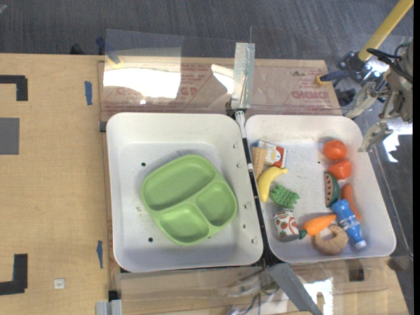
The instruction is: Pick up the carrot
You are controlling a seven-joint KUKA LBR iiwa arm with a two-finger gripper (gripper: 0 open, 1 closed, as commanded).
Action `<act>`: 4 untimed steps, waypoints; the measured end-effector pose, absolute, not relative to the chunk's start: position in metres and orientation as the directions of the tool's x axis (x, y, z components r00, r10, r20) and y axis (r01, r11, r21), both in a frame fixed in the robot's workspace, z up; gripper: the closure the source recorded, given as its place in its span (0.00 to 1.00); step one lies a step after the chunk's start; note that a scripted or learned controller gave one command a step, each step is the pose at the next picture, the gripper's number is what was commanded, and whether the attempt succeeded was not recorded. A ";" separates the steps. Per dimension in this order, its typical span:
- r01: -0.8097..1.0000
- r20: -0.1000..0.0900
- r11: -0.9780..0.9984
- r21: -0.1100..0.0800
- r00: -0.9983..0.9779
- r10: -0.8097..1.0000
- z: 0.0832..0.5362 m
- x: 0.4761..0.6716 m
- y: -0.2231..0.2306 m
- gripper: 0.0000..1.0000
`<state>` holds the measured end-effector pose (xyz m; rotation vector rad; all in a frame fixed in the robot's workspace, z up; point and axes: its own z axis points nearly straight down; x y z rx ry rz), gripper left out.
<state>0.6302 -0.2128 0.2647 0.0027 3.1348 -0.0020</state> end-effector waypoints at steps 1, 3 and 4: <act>-0.033 0.004 0.999 0.004 -0.999 -0.033 0.159 0.606 -0.148 0.00; -0.159 -0.018 0.987 -0.006 -0.987 -0.160 0.091 0.505 -0.110 0.00; -0.453 -0.017 0.891 -0.011 -0.891 -0.454 0.091 0.493 -0.144 0.00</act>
